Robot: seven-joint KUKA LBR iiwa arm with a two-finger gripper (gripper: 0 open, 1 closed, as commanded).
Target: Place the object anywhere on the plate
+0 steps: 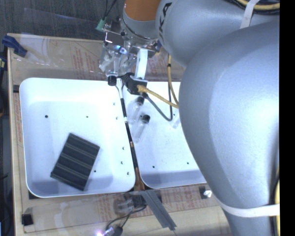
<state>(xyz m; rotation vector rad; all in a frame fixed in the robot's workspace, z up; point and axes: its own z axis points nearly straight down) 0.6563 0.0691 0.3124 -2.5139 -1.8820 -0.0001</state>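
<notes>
The dark ribbed plate (75, 161) lies flat in my left bin's (34, 95) near-left part, its long axis slanting from near-left to far-right, with bare white floor beyond it. My grey arm (226, 112) hides most of the right bin (162, 176). My pincer (124, 65) hangs over the far rim between the bins on the counter (59, 53), too cluttered for me to tell its state.

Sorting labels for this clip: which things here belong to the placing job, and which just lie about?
Job:
- dark ridged block, in the left bin
- gripper, above the bins' shared edge

Lying about:
- right bin
- blue clamp at the bench corner
</notes>
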